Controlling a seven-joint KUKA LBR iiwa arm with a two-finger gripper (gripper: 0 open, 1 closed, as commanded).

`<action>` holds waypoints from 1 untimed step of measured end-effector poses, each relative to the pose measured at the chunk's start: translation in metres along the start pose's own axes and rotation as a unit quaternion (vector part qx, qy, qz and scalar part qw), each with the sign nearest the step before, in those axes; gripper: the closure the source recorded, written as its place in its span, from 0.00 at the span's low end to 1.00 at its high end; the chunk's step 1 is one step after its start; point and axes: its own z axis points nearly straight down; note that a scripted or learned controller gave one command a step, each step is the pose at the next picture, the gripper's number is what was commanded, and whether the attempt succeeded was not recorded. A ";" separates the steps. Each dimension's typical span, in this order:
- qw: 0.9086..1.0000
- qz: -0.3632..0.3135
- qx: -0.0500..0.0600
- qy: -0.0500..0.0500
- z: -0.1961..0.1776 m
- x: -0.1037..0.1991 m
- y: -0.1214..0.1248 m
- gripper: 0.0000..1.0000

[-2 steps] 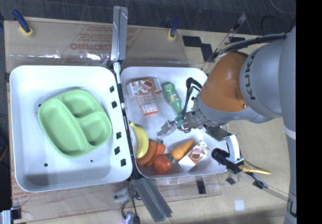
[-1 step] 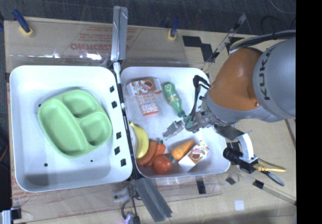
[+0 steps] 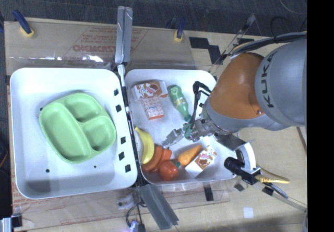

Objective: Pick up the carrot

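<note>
Fingers (image 3: 175, 134) of the gripper (image 3: 180, 134) are too blurred for us to tell their spread; we see nothing between them. They hang in the right bin (image 3: 209, 77), just above the carrot (image 3: 189, 156). We find the carrot near that bin's front edge, its long axis slanted, narrow end toward the right rim, between a tomato (image 3: 168, 171) and a small carton (image 3: 204, 159). A banana (image 3: 145, 145) lies by the left wall.

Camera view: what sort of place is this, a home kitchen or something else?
Most likely a robotics lab test bench, not a kitchen. Two white bins sit clamped on a board; toy food such as a carrot and banana fills one; a grey and orange robot arm reaches in.
</note>
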 end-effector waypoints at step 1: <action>0.999 -0.045 -0.007 -0.001 0.084 -0.049 -0.008 0.00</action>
